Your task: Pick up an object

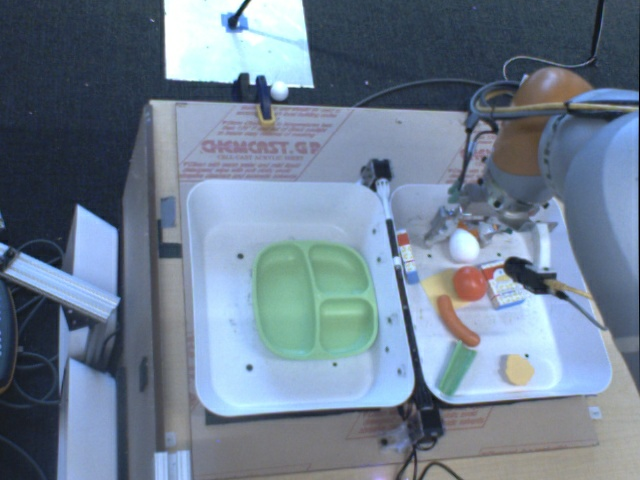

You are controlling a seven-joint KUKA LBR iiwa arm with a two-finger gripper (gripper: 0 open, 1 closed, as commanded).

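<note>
One gripper (pixel 462 230) poised over the egg (pixel 463 245).
Fingers straddle it, open, nothing held; next: lower and close.

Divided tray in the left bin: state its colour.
Light green; the tray shows plainly in the camera view.

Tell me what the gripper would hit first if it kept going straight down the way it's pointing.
Most likely the white egg, which sits right at the gripper in the right bin. Depth is hard to judge, so it could meet the bin floor beside it.
</note>
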